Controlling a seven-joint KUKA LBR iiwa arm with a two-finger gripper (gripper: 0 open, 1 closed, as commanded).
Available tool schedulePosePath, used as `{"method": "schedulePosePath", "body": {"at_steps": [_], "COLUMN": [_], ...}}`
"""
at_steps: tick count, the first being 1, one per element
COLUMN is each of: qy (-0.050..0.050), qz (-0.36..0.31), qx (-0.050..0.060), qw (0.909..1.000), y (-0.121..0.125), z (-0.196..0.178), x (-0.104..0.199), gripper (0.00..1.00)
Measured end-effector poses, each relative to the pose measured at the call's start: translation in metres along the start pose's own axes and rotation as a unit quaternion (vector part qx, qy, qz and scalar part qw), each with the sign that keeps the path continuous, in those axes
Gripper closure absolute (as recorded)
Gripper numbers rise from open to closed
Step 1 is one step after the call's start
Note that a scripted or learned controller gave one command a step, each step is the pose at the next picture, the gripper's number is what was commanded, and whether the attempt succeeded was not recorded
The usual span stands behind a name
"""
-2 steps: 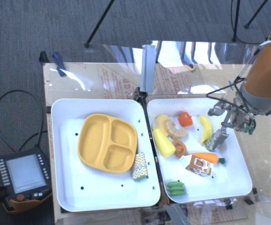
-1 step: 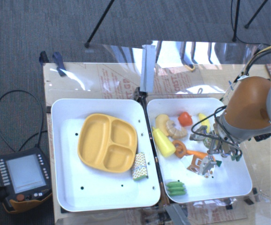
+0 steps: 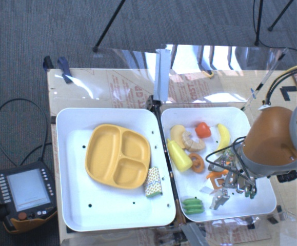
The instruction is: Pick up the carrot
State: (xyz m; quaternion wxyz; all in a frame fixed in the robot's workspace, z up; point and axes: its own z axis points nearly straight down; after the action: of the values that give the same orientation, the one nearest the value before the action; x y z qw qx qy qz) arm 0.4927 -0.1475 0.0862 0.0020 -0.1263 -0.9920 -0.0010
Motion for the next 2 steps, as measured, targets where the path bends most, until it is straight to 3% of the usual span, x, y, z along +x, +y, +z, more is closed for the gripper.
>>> {"method": "schedulePosePath", "body": {"at_steps": [1, 2], "qy": [-0.001, -0.001], "qz": [0.094, 0.196], "qx": [0.000, 0.001], "qw": [0.9956, 0.9806], "y": [0.0434, 0.0512], "z": [-0.0004, -0.0006], "x": [-0.0009, 0.0039], "gripper": [0.00, 0.00]}}
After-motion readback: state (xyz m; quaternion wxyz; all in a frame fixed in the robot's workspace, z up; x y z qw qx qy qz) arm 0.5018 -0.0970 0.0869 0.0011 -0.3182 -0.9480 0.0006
